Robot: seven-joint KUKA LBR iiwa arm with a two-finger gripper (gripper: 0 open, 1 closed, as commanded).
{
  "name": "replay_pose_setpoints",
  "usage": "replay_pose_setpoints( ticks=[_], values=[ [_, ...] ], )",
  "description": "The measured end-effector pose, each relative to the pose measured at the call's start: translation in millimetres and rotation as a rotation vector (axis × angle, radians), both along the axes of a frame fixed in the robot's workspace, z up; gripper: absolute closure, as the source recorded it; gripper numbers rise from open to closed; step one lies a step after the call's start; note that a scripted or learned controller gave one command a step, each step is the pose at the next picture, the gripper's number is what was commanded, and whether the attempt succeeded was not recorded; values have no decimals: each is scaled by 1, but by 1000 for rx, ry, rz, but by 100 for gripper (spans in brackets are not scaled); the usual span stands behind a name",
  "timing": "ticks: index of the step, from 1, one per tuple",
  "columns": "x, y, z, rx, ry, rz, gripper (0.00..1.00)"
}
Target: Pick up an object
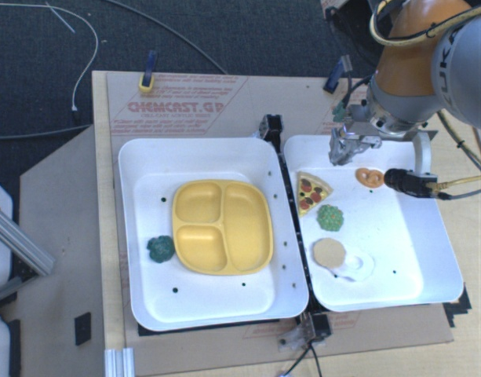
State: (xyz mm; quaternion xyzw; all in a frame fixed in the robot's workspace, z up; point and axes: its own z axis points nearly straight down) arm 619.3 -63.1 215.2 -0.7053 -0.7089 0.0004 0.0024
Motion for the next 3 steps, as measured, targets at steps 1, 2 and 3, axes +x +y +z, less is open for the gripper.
replay_pose_setpoints(
  ticks=[1, 2, 3],
  values=[
    [-23, 55, 12, 0, -1, 1, 100],
    [-44, 103, 21, 0, 0, 1, 100],
    [-61, 152, 1, 0, 2, 0, 100]
  ],
)
